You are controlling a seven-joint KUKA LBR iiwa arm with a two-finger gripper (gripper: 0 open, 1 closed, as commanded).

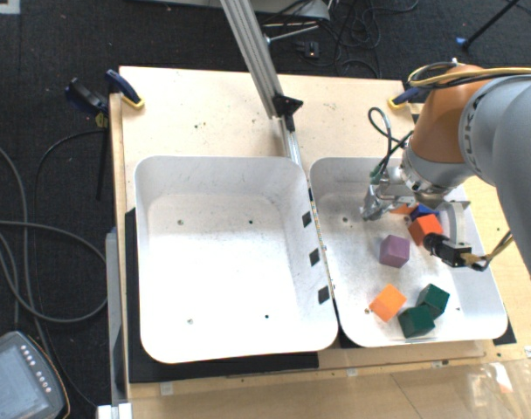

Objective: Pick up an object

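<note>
Your gripper (pixel 373 206) hovers over the right bin (pixel 475 321), near the purple cube (pixel 394 250); finger state unclear, nothing visibly picked up yet.

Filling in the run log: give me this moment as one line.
arm: over right bin | gripper: low near back, jaws unclear | nearest: purple block | loose: orange block, two green blocks | grasp: none seen

Left bin (pixel 161 182) lies open — right bin (pixel 344 312) crowded by blocks (pixel 394 251) and arm (pixel 484 120).
</note>
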